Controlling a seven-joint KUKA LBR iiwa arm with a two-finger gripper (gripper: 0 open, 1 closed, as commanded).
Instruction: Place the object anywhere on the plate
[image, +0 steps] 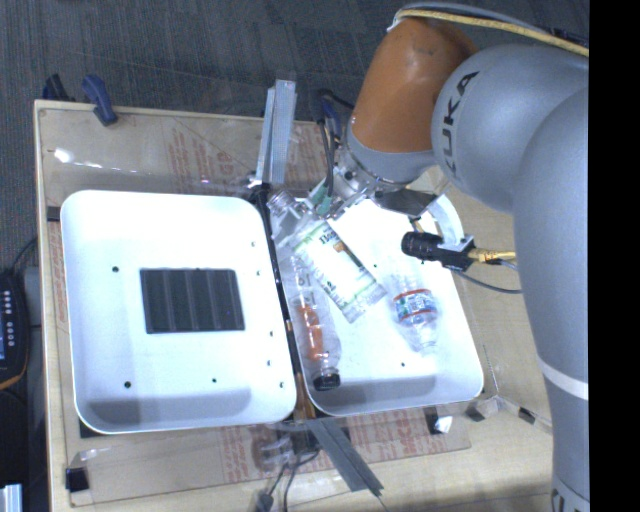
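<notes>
- My arm (500, 130) reaches in from the right, its orange band (405, 75) hanging over the far edge of the right bin (455, 375).
- My claw (335, 195) sits below that band, low over the far left corner of the right bin; from this angle I cannot tell how it stands, since my own wrist covers most of it.
- Just beneath the claw lies a clear bottle with a white and green label (335, 265), slanting from the far left corner toward the middle of the bin. Its upper end seems to be right at the claw, though I cannot say whether they touch.
- A second clear bottle with an orange-red label (315, 335) lies along the left wall of the same bin, its dark cap toward the near edge.
- A small crumpled water bottle with a blue and red label (415, 310) lies to the right of these, apart from both.
- The left bin (100, 230) holds a dark ribbed rectangular plate (192, 300) near its middle, well apart from all three bottles.
- Both bins stand side by side on the counter (150, 150), their inner rims touching.
</notes>
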